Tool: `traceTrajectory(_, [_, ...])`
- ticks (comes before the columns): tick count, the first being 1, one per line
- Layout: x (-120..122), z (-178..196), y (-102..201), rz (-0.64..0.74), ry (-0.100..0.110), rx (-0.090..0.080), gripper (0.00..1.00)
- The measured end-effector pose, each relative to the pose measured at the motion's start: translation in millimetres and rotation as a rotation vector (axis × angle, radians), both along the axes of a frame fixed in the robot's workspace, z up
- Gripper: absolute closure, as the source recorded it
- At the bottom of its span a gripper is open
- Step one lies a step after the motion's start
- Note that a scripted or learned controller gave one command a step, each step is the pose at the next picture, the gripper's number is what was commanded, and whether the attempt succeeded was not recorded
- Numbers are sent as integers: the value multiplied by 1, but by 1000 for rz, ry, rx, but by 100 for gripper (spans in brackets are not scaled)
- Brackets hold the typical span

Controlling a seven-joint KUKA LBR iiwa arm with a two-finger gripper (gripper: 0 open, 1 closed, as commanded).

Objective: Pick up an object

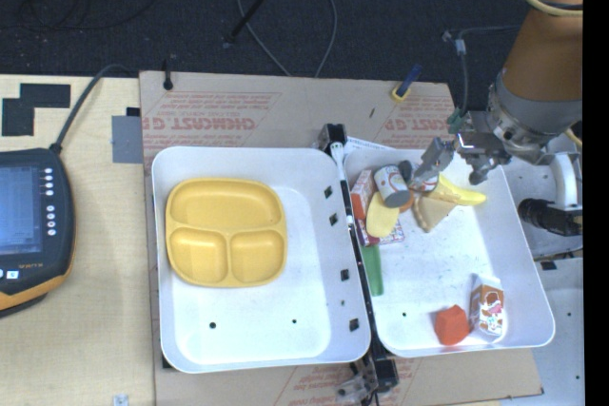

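**Tool down in the right bin's upper-left clutter, grasp unconfirmed**

Likely target is the pile at the upper left of the right bin: a small can, a pale yellow wedge, a tan piece and a banana, all touching or overlapping. A red packet and a green stick lie along the divider just beside them.

The tool reaches in from the right at a slant, tip between the can and the tan piece. Can't tell whether it is wide, narrow or holding anything; the fingers blend into the pile.

Judgement: the clutter is dense, so a clean single pick is doubtful.

An orange block and a carton sit apart at the bin's lower right, easier picks. The left bin holds a yellow tray. Both bins rest on cardboard on the tabletop.
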State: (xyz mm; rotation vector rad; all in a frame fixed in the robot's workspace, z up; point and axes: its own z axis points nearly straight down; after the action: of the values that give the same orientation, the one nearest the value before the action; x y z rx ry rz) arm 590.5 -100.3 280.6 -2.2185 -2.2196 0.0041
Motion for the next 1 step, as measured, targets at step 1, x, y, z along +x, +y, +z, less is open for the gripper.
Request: traceTrajectory(1, [11, -66, 9, 2, 6, 1, 0])
